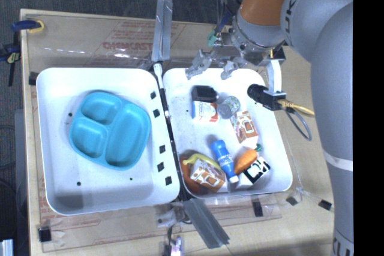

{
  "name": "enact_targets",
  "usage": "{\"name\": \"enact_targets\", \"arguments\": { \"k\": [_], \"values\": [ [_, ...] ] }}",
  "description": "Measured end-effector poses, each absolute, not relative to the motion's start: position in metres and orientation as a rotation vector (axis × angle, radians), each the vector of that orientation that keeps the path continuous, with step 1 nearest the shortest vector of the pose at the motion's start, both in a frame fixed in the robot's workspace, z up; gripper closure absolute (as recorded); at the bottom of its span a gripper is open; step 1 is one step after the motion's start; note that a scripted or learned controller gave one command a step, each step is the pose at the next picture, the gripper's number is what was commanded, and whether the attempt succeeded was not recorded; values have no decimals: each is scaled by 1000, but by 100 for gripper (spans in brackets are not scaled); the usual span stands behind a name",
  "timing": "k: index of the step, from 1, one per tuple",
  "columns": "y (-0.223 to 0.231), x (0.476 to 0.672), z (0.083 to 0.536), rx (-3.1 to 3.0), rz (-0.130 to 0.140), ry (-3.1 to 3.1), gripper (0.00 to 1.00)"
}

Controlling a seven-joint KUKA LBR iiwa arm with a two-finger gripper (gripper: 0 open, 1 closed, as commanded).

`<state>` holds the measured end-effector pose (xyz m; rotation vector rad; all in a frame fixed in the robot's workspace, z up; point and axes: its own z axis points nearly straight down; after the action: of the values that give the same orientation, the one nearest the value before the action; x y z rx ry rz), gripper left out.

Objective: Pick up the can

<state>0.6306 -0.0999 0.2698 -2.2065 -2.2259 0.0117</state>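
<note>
In the right-hand bin (282,159), toward its far half, the can (228,108) lies among the clutter, its round silver end turned up toward the camera. It sits just beside a small white carton with a red patch (204,111) on its left, with a black block (204,93) resting against that carton's far edge, and a brown-and-white snack box (245,127) close on its near right. That crowding matters: neighbours flank the can on two sides, so fingers coming down probably have the most room along the far-to-near line.

The end effector (211,65) hangs over the far rim of the same bin, well short of the can and above it, its two grey fingers (195,66) spread apart with nothing between them. This reads as a pre-grasp pose: spread wide so the fingers can straddle the can once the arm swings inward and drops.

Nearer the front wall a blue bottle (224,158), a toy carrot (246,160), a black-and-white box (257,171) and a brown carton (205,175) are heaped together, well away from the can and unlikely to interfere. The left bin (54,87) holds a blue divided tray (110,129), apart from the work. Both bins rest on the tabletop (90,39).
</note>
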Motion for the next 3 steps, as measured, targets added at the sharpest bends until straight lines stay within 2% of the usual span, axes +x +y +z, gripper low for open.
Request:
{"name": "enact_targets", "arguments": {
  "k": [1,2,3],
  "values": [
    [-127,640,252,-2480,10,-1922,0],
    [-191,651,137,-2489,12,-1904,0],
    [-198,645,112,-2669,-40,-1701,0]
  ]
}}
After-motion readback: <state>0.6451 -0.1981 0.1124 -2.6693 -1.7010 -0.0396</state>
